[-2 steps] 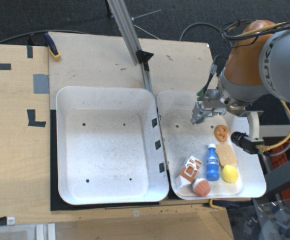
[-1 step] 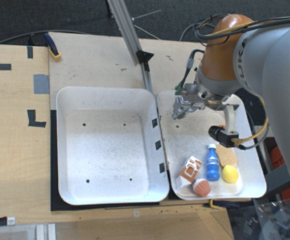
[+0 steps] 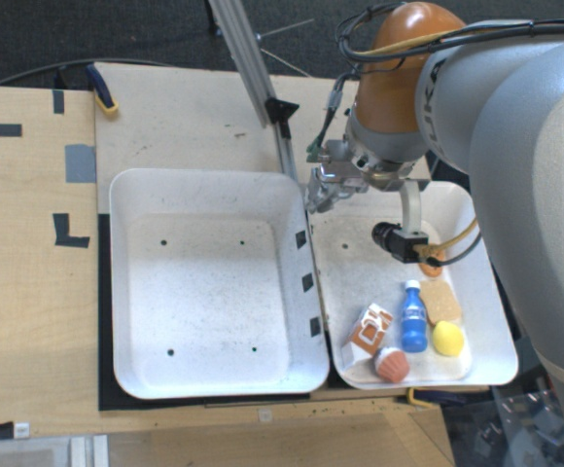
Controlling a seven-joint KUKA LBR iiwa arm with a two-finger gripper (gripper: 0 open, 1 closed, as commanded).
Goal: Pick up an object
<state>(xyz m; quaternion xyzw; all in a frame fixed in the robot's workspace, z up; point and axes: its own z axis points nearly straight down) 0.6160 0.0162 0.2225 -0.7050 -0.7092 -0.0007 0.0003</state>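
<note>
Nearby, blue bottle, yellow ball, orange-white box; gripper state impossible to tell.

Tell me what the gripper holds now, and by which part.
Nothing visible. The gripper hangs over the right bin's far left corner, apart from the objects lying at its near end.

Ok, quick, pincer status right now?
Pincer: over the right bin's far left corner; open or closed cannot be told, and no object is seen in it.
</note>
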